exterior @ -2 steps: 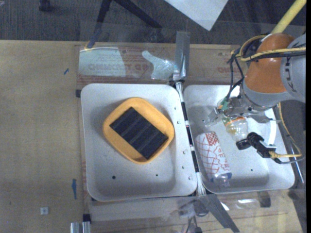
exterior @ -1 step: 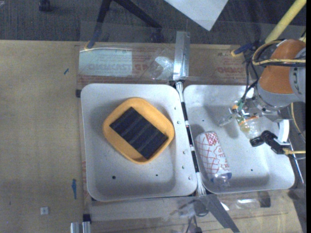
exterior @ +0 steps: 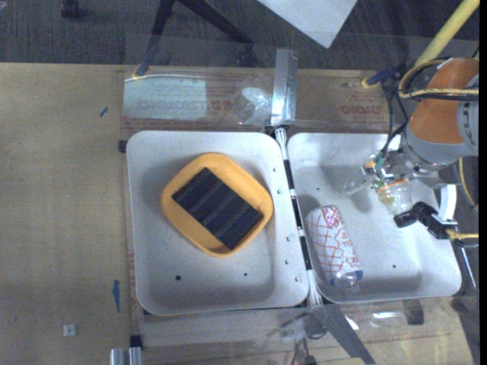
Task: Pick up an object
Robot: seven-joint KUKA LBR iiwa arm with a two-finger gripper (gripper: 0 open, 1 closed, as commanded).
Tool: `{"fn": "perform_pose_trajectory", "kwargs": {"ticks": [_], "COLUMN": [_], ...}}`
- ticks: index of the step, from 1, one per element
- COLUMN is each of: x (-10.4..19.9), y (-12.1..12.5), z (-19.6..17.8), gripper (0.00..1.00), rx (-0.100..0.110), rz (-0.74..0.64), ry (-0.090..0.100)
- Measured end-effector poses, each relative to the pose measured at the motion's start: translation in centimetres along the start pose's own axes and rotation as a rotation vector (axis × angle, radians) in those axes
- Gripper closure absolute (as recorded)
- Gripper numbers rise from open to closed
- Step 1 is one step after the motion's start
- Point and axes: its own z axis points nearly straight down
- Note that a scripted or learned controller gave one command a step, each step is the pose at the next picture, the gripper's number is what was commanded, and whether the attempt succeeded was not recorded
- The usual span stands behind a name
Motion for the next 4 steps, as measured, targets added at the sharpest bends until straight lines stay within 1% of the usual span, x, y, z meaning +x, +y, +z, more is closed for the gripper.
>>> {"fn": "perform_pose_trajectory", "kwargs": {"ticks": [1,2,3,4], "x": [3.0,5.1,7.1,10.8], "y": [1.5,4.0,3.2,7.0], "z": [-4.1,-9.9,-16.4,-10.8], "gripper": [1.00,1.00,1.00,1.00], "rx": [0.001,0.001,0.001,0.002], "rz": [-0.278,-0.410,-0.464,-0.716], "ry": [0.002,0.002,0.002,0.005]}}
